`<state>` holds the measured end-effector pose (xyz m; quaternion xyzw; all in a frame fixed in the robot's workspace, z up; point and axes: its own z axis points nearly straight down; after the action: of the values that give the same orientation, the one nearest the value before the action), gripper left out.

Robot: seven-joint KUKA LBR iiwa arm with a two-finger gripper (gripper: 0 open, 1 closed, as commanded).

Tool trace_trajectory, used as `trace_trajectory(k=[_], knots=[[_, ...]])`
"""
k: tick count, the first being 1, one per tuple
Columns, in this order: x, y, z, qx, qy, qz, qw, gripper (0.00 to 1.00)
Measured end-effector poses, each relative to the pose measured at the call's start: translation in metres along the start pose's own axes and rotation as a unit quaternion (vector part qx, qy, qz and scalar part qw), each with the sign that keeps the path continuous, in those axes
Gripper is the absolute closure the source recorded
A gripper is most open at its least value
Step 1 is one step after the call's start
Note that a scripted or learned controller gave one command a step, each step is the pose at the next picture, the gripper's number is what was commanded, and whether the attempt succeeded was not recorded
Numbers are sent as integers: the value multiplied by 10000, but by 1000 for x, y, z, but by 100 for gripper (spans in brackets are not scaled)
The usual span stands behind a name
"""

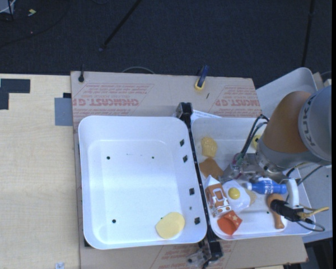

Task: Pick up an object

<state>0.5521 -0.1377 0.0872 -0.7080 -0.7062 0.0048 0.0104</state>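
No single target is being named here, any object counts, and the likeliest candidates are all being crowded into the right-hand shallow white plastic bin [229, 129]. The small white-and-yellow fried-egg toy [233, 194] is lying near the middle of that bin, touching or just beside the white cardboard carton with orange print [216, 197]. The little blue plastic bottle [264, 187] is lying on its side just to the right of the egg.

Those three are probably being favoured because they're closest to the two-finger gripper [239, 170], which is being held low over the bin, just above the egg in the view. Whether it's being held wide or narrow can't be told from this angle, and nothing is being seen gripped.

A crumpled red piece [229, 224] is lying at the near edge. A flat brown piece [211, 166] and a lumpy yellow thing [209, 147] are lying up by the wall between the bins.

The grey arm with the orange band [288, 130] is being bent in from the right so the wrist is pointed down into the clutter. With things packed this tight, a neighbour could easily be nudged or grabbed too.

A pale yellow round disc [169, 225] is lying in the left-hand white bin [134, 172], near its front right corner. Both bins are being seated on a brown cardboard sheet [129, 94], likely so nothing is sliding around.
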Motion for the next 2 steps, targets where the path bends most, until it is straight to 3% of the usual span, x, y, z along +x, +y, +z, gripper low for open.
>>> trace_trajectory(k=[1, 2], knots=[[33, 49, 2, -88, -26, -27, 10000, 0], [31, 46, -6, -52, -18, -1, 10000, 100]])
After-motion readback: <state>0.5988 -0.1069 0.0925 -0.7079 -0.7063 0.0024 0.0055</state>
